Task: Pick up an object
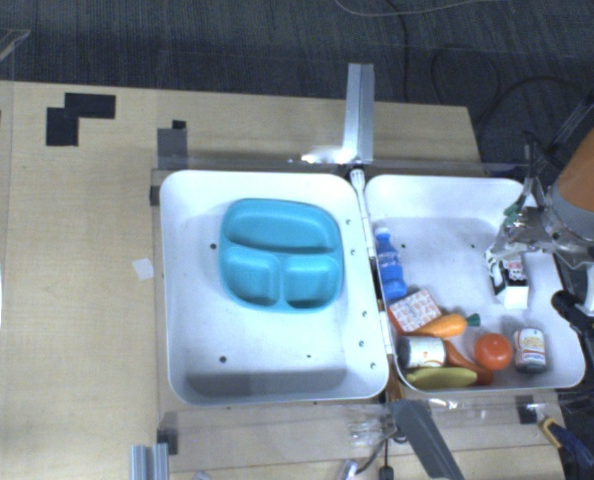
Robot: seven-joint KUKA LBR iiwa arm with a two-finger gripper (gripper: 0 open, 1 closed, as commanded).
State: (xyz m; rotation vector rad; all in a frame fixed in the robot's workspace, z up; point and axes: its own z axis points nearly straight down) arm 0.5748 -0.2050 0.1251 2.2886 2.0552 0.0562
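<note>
Right bin (447,230) crowds toys under the gripper (512,243), finger state unclear; left bin (182,298) holds a blue tray (280,253).

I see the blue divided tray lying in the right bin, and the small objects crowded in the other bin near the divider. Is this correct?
Not quite. The camera view shows the blue divided tray lying in the left bin, not the right one. The small objects, such as the blue bottle and the tomato, are in the right bin.
</note>
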